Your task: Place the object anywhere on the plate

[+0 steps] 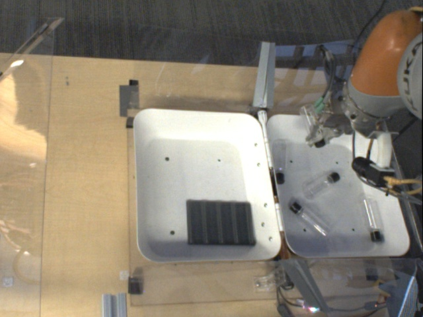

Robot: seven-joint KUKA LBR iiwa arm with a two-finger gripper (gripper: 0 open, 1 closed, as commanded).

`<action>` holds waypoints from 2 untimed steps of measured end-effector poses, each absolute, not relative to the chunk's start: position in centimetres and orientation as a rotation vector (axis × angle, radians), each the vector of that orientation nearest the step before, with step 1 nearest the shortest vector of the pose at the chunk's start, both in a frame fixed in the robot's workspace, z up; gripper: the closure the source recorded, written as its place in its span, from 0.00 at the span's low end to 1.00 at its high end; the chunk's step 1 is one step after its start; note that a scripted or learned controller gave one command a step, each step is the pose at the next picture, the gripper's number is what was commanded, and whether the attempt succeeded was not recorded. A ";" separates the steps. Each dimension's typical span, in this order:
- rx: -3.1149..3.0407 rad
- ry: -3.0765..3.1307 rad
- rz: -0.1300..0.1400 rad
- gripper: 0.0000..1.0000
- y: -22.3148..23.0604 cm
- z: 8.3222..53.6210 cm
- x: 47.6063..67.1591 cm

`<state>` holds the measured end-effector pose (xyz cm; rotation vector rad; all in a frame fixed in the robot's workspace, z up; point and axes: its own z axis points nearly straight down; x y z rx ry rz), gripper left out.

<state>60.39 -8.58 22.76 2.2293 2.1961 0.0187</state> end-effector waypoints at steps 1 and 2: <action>2.447 1.966 0.004 1.00 -4.9 18.6 65.8; 2.799 1.421 0.005 1.00 1.8 21.2 66.9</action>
